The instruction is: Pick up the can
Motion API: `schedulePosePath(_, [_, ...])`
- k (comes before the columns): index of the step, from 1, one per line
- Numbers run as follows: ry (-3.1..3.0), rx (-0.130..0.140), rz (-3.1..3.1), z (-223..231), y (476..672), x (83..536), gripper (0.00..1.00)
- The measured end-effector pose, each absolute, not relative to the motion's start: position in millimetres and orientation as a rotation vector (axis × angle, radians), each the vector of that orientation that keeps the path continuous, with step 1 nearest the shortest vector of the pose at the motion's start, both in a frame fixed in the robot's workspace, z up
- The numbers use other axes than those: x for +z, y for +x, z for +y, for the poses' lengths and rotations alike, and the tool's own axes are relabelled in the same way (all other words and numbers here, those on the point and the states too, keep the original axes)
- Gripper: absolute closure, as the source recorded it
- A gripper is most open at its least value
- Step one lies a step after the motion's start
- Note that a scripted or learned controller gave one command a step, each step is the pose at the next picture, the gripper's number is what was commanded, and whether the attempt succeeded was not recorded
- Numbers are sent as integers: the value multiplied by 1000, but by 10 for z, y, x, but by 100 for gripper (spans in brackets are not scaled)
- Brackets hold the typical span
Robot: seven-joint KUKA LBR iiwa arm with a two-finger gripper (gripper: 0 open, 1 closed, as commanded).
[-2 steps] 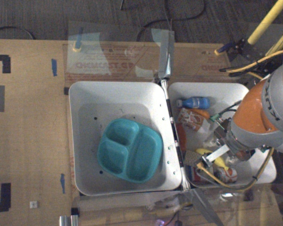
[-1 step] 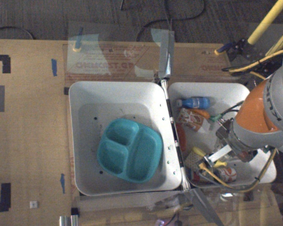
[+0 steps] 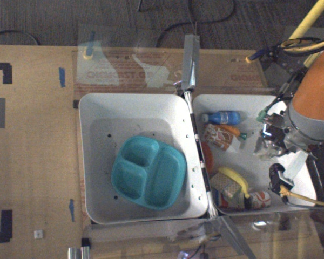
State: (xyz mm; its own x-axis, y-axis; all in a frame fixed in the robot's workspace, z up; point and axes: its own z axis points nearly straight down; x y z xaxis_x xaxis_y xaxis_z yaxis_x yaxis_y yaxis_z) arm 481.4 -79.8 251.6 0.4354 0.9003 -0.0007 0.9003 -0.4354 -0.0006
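Observation:
In the right bin point(image 3: 248, 161), a short cylinder with a red and white label, seemingly the can point(image 3: 259, 199), lies on its side by the front wall. It rests beside a brown box point(image 3: 227, 190) and a yellow banana point(image 3: 234, 178). My gripper point(image 3: 265, 143) hangs over the middle of the right bin, behind the can and well apart from it, below the grey wrist and orange band point(image 3: 313, 90). Nothing shows in its grasp.
A blue bottle point(image 3: 224, 116) and a tan and red printed package point(image 3: 218, 136) lie at the back left of the right bin. A red item point(image 3: 206, 158) lies against its left wall. The left bin point(image 3: 97, 117) holds a teal divided plate point(image 3: 148, 171). Cables point(image 3: 291, 193) trail along the right side.

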Motion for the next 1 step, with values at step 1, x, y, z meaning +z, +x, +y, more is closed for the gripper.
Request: schedulePosePath(1, [-2559,3,-1818,-1252,4789,2260,100])
